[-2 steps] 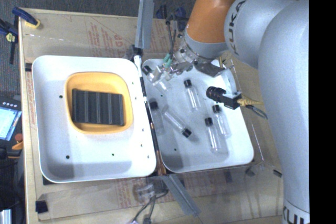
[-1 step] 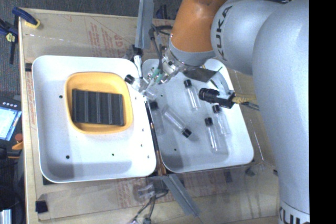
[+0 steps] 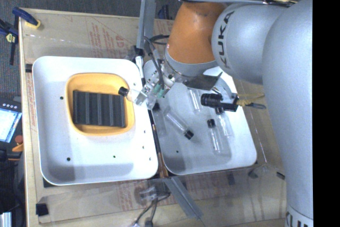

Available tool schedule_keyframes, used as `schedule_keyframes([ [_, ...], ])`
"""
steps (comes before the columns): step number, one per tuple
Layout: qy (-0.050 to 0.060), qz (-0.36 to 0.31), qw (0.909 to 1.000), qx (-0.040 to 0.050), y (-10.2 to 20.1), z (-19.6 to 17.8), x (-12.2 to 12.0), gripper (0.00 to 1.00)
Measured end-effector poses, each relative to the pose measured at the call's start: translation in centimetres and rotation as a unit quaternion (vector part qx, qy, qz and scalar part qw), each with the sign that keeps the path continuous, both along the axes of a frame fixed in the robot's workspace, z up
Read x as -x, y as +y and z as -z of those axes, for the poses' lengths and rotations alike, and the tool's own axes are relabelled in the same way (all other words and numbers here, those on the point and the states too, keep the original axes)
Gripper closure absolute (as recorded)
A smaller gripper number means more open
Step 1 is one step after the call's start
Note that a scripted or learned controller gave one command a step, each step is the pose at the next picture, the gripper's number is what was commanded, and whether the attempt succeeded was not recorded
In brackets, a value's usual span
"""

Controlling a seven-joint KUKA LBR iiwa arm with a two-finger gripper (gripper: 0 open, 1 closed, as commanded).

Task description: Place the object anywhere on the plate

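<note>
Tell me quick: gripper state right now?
Gripper: shut on a clear vial with a black cap, held at the yellow plate's right edge.

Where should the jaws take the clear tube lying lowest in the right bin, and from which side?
Grip the clear tube at mid-length, coming straight down from above. It lies flat on the floor of the right bin, running roughly up-down in the view, with its black cap at the upper end. Set the jaws across its narrow width. A second tube lies close on its right, so clearance there looks tight.
</note>
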State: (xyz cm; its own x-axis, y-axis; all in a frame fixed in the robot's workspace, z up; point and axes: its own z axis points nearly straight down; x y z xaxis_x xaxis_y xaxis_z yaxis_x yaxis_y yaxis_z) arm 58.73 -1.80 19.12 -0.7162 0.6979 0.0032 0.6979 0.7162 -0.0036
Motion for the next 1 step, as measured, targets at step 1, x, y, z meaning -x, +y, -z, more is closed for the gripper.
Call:
schedule_keyframes([
  [1, 0.0, 0.0, 1.0, 0.0001, 0.01, -0.01, -0.01, 0.0],
])
